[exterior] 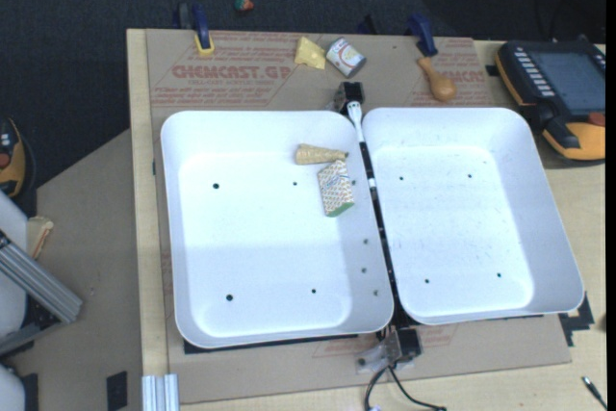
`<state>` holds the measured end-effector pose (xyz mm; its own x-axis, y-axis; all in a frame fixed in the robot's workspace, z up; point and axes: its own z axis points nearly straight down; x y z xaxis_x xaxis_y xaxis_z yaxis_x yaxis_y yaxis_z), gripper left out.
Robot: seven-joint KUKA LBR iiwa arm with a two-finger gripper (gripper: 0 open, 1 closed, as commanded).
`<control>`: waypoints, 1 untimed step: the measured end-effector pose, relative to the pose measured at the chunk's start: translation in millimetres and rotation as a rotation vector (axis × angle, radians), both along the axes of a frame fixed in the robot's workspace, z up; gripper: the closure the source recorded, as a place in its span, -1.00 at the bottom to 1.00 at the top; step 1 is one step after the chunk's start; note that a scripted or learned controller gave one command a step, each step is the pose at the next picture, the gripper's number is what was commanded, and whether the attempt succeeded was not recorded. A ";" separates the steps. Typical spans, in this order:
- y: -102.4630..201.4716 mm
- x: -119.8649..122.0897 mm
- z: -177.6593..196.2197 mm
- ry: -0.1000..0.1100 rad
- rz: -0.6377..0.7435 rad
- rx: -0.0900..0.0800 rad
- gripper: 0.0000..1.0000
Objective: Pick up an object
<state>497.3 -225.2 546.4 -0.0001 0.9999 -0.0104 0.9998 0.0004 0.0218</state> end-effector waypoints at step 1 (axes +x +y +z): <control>12.4 38.9 -129.7 0.033 0.002 0.015 1.00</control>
<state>536.3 -212.8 416.7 -0.0026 1.0000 0.0046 0.9999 0.0027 -0.0115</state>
